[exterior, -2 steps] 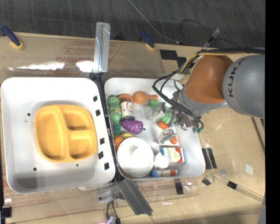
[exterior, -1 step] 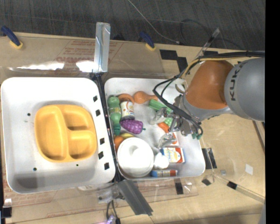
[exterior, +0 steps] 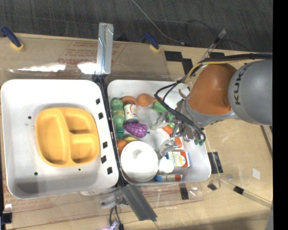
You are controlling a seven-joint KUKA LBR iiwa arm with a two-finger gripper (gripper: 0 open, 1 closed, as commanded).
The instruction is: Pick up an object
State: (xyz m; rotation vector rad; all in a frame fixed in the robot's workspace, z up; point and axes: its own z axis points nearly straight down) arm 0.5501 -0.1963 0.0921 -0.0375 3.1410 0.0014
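Observation:
The right bin (exterior: 199,164) holds a crowd of small objects. Among them are a purple bunch of grapes (exterior: 135,128), a white bowl (exterior: 139,161), a green bottle (exterior: 117,115), a small can (exterior: 130,111), a brown-orange lump (exterior: 145,99) and a red-and-white carton (exterior: 178,158). My gripper (exterior: 169,130) is low in the middle of this bin, just right of the grapes and above the carton. A small orange piece (exterior: 168,127) and a green piece (exterior: 159,107) lie right beside it. Cables and the wrist hide the gripper's tips.
The left bin (exterior: 19,176) holds a yellow divided tray (exterior: 67,135). The arm's orange band (exterior: 210,95) hangs over the right bin's right wall. A blue-and-red marker (exterior: 169,178) lies along that bin's front wall. A metal bracket (exterior: 104,47) stands behind the bins.

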